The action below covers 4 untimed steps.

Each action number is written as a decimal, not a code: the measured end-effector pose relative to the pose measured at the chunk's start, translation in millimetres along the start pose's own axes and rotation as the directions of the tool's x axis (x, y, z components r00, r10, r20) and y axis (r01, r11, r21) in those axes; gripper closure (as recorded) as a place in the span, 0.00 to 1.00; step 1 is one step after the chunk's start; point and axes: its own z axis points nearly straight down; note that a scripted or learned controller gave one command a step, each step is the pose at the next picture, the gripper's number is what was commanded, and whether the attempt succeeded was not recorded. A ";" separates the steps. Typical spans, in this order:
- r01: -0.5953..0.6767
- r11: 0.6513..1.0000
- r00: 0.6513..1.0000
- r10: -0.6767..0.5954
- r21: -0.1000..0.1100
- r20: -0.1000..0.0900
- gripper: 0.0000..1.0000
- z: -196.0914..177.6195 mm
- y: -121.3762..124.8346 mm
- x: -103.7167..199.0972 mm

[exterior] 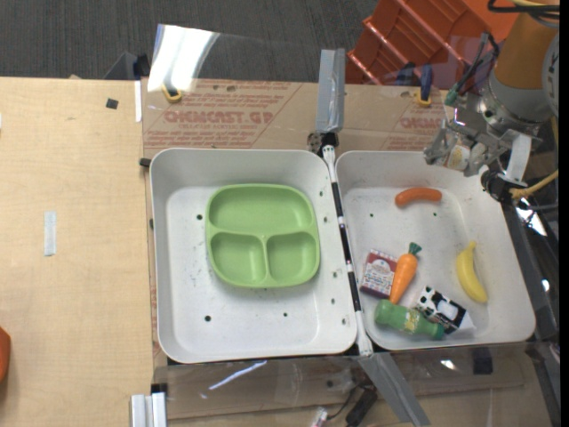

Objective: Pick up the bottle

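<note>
Now the bench (62,194) is bearing two white bins side by side, the left bin (178,327) sitting just beside the right bin (498,323). Inside the left bin a green divided plate (263,235) is lying flat near the middle. Over the far right corner of the right bin the gripper (464,154) is hanging above the rim, and how its jaws stand I cannot tell. Down in the right bin, the green bottle (408,319) is lying on its side near the front wall, touching a black-and-white box (443,308). Along the right side a banana (470,274) is lying, well apart from a sausage (418,197) near the back. Between these an orange carrot (404,273) is leaning against a small red carton (380,273).
</note>
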 end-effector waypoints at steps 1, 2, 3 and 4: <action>-0.135 0.991 0.991 0.135 0.001 0.000 1.00 -2.6 -27.4 86.0; -0.241 0.970 0.970 0.241 0.000 0.000 1.00 -67.2 -47.1 158.4; -0.215 0.977 0.977 0.215 0.000 0.000 1.00 -71.0 -17.8 76.1; -0.218 0.976 0.976 0.218 0.002 0.000 1.00 -50.5 -20.5 -34.8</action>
